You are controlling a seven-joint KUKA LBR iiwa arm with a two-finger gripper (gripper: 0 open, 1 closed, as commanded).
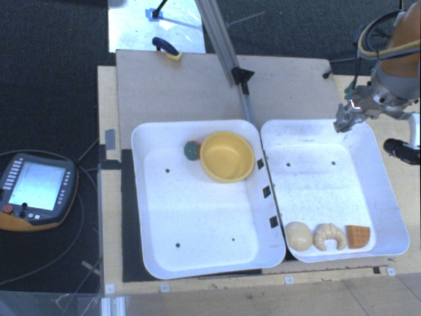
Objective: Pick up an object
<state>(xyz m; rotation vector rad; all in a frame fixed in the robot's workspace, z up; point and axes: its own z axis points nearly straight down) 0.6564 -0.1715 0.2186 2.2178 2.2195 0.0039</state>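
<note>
My gripper (pixel 343 125) hangs over the far right corner of the right bin (pixel 329 176), at the end of the grey arm with its orange band. Nothing shows between its tips. Along the near edge of that bin lie a pale round bun (pixel 298 236), a croissant-shaped piece (pixel 330 236) and an orange wedge (pixel 358 236), side by side and well away from the gripper. In the left bin (pixel 197 229) a yellow bowl (pixel 227 156) sits at the far right, with a small dark green ball (pixel 191 150) touching its left side.
A slanted metal pole (pixel 223 38) with a black clamp reaches down to the gap between the bins at the back. A teach pendant (pixel 33 189) lies on the floor to the left. A brown board (pixel 217 87) stretches behind the bins.
</note>
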